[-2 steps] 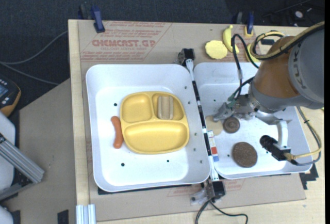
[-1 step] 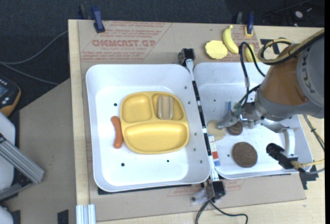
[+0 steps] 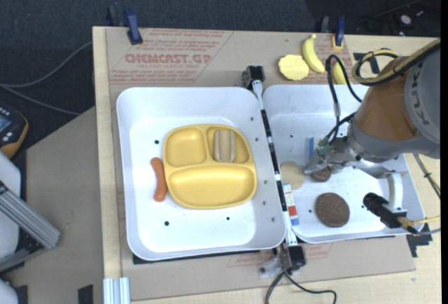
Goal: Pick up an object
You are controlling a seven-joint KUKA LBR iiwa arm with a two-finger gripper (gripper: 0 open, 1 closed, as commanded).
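- Cookie [image 3: 332,209], dark brown and round, lies flat on the floor of the right bin [image 3: 294,103], toward its near edge; I take it as the nearest loose thing to the arm.
- From my station I see the gripper [image 3: 323,164] low in that same bin, above and left of the cookie, with a small brownish piece [image 3: 320,174] right at its tip.
- I cannot tell how the jaws stand, nor whether they have hold of that piece.
- A pale round disc [image 3: 289,175] sits just left of the tip, near the divider between the bins.
- Left bin [image 3: 136,155] carries a yellow divided plate [image 3: 208,167], a tan roll [image 3: 224,146] in its upper right compartment, and an orange sausage [image 3: 159,178] beside its left edge.
- On the surface [image 3: 168,57] behind the right bin lie a banana [image 3: 312,54] and a yellow round piece [image 3: 293,67].
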